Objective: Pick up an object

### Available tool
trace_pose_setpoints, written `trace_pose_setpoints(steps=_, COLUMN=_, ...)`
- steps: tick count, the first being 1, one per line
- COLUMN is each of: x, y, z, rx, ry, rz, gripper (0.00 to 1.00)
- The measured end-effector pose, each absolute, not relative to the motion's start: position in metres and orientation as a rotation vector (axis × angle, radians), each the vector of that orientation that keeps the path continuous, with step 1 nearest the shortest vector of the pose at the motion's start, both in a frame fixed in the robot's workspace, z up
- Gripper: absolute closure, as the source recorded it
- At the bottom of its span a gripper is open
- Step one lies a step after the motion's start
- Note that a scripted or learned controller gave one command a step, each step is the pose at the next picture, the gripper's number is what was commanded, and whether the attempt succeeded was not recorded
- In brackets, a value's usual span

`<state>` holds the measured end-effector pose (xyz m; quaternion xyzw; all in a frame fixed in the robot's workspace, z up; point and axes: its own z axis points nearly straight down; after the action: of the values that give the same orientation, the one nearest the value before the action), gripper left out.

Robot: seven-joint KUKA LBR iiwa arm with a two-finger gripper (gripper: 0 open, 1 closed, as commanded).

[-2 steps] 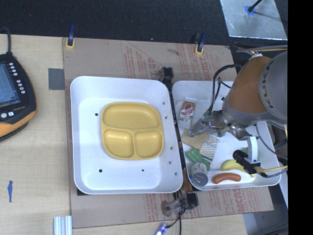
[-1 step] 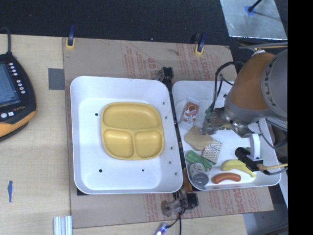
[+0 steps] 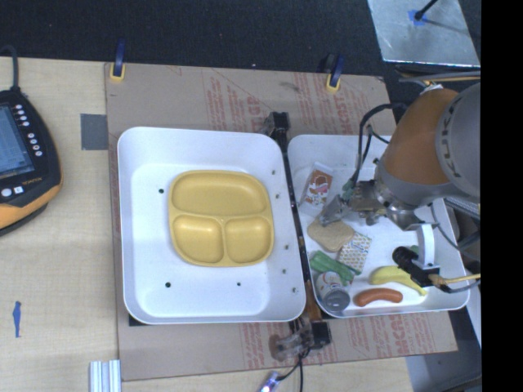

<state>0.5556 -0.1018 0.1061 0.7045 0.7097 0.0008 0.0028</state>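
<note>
Gripper (image 3: 337,211): low in the right bin (image 3: 458,305), above the bread slice (image 3: 330,235).
Fingers: state cannot be told.
Left bin (image 3: 139,219): yellow divided plate (image 3: 221,217).

From my seat the arm (image 3: 429,149) runs off the right side of the view, and its bulk covers the upper right part of the right bin (image 3: 304,149), so I cannot see what lies under it. The gripper (image 3: 337,211) is a small dark tangle of metal and cable just above the tan slab (image 3: 331,235), and I cannot tell how its tips stand or whether anything sits between them. The handheld controller (image 3: 20,158) is cut by the left edge, the printing on the small packet (image 3: 317,186) is too fine for me to read, and the can (image 3: 333,292) is partly tucked under the green piece (image 3: 331,264).
</note>
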Motion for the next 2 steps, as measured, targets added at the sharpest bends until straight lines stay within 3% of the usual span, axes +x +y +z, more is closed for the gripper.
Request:
trace_pose_setpoints(steps=1, x=0.547, y=-0.098, z=0.094, rx=2.217, ry=2.222, rz=0.001, gripper=0.00)
trace_pose_setpoints(steps=2, x=0.549, y=-0.099, z=0.106, rx=2.212, ry=2.222, rz=0.003, gripper=1.00)
